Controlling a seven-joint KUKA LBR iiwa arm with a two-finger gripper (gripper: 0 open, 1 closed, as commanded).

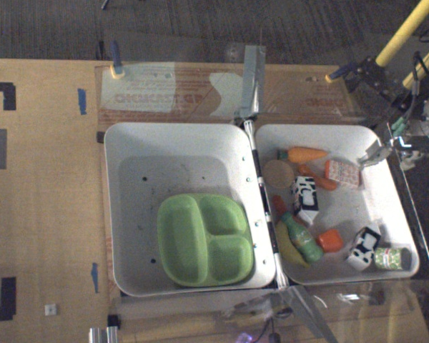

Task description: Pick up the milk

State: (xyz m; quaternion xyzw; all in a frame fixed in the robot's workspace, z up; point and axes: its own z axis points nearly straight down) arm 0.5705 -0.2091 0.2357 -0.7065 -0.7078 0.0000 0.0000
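Observation:
Two cow-patterned black-and-white milk cartons lie in the right bin [386, 191]. One milk carton [305, 197] is near the bin's left side, just below a brown round disc [277, 172]. The other milk carton [363, 248] sits near the front right corner, beside a green can [391, 257]. My gripper [386, 148] hangs at the bin's back right corner, over the rim, well apart from both cartons. Nothing is seen held in it.
The right bin also holds a carrot [306, 153], a pink-orange carton [342, 172], a green bottle [304, 239] lying on a banana [287, 243], and a small red piece [329, 240]. A green divided plate [204, 239] fills the front of the left bin [129, 191].

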